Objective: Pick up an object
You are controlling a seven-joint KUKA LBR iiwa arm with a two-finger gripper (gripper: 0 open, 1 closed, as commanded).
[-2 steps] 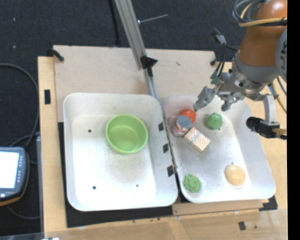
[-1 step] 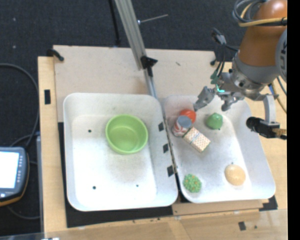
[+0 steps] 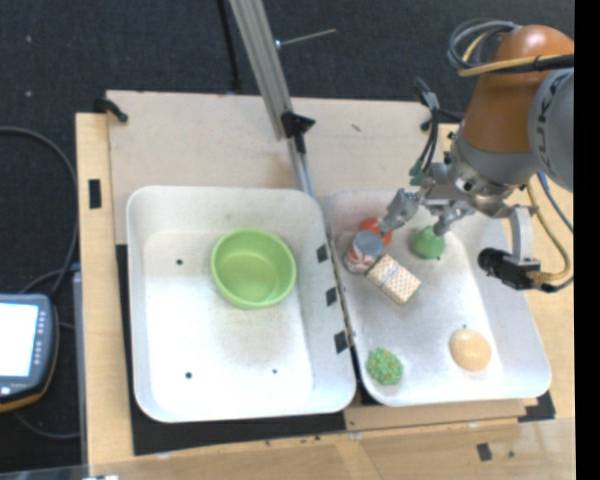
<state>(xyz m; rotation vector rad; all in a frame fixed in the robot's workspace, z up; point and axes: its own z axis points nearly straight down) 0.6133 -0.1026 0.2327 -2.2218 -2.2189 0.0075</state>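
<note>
From the camera above the table [image 3: 200, 148], the gripper [image 3: 420, 215] hangs over the upper part of the right bin [image 3: 510, 368], with its jaws spread wide: one finger reaches down-left towards a small can-like object with a red and grey top [image 3: 361, 249], the other points down-right to the rim of a green rounded object [image 3: 428, 243]. Nothing sits between the fingers; the right-hand one seems to touch or nearly touch the green rounded object, though the slant of the view makes contact hard to judge. The arm [image 3: 510, 98] enters from the right, its orange band bulging above the grey wrist, and bends down towards the bin with cables looping beside it. Just below the can-like object lies a patterned tan box [image 3: 395, 279], tilted and touching or nearly touching it. Lower in the same bin, a green speckled ball [image 3: 385, 366] rests near the left wall and a pale orange rounded object [image 3: 470, 349] lies well apart to its right. The left bin [image 3: 180, 368] holds a light green bowl [image 3: 253, 267], upright, in its upper half. A metal pole [image 3: 265, 58] slants across the top of the table, and a screen device [image 3: 15, 348] sits off the table's left edge.
</note>
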